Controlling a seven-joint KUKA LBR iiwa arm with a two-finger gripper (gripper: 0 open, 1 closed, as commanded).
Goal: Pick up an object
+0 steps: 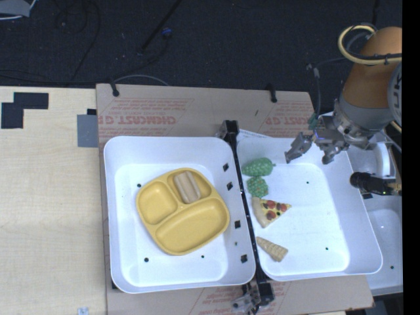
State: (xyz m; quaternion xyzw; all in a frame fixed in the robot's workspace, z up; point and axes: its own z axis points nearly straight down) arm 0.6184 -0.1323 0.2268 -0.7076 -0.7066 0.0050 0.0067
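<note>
Cardboard sheeting [197, 107] printed with reddish lettering lies under two white bins on a pale wooden bench [46, 195], with dark carpet [197, 31] and loose cables [85, 12] beyond. In the left bin [125, 268] sits a yellow divided tray [180, 225] with a tan sausage-like piece [189, 188] in one compartment, while the right bin [341, 241] holds two green knobbly pieces [258, 168], a toy pizza slice [270, 210] and a tan cone [272, 248], all near its left wall. The gripper [314, 147] hangs above the right bin's far edge, fingers spread wide and holding nothing, well apart from those objects.
</note>
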